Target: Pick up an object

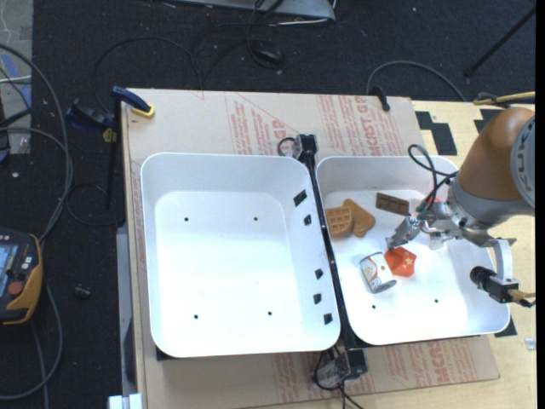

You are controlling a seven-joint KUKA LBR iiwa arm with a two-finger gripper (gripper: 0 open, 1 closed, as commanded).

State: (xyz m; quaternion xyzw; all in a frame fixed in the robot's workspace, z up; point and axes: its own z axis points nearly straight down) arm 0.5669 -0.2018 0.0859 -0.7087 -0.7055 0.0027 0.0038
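Observation:
In the right bin [443, 332] lie a small red object [402, 263], a little white can [377, 273] on its side touching it, a tan waffle-shaped piece [349, 219] and a dark brown bar [392, 202]. My gripper [405, 233] reaches in from the right and hangs just above the red object's upper edge. Whether it touches the red object cannot be made out. The arm's orange band [504, 143] sits over the bin's right rim.
The left bin [170, 177] stands beside the right one, with a black divider [319, 237] between them. Both rest on a cardboard sheet [221, 118]. A blue and yellow clamp [132, 102] lies at its far left corner. Cables run along the arm.

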